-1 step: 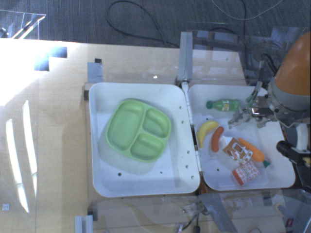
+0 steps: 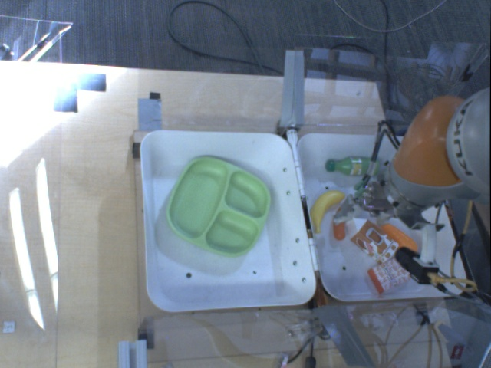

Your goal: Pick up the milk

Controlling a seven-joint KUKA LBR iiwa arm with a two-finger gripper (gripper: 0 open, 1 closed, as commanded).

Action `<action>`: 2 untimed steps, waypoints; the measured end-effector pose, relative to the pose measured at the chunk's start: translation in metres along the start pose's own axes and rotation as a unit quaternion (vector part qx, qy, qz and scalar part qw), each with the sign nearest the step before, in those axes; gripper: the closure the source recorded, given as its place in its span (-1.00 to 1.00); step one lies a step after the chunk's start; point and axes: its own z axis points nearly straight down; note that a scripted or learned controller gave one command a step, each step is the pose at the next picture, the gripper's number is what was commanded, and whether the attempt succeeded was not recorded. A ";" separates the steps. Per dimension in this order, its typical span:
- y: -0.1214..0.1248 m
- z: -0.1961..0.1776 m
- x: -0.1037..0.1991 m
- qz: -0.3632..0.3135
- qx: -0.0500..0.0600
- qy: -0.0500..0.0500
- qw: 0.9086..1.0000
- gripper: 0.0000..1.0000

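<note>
pale wood bench point(image 2: 77, 205) bears two white bins point(image 2: 222, 294); dark ribbed floor point(image 2: 153, 21) behind; jaws point(image 2: 360, 205) state unclear.

A pale wooden bench point(image 2: 84, 205) filled the left and centre, washed by bright glare along its left side. Beyond its far edge lay dark grey carpet point(image 2: 192, 14), crossed by loose black cables point(image 2: 222, 21). A grey metal post point(image 2: 292, 90) stood upright at the bench's rear.
</note>
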 end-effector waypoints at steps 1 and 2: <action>-0.045 0.031 -0.035 0.043 -0.006 0.000 0.999 -1.00; -0.042 0.021 -0.034 0.042 -0.010 0.000 0.999 1.00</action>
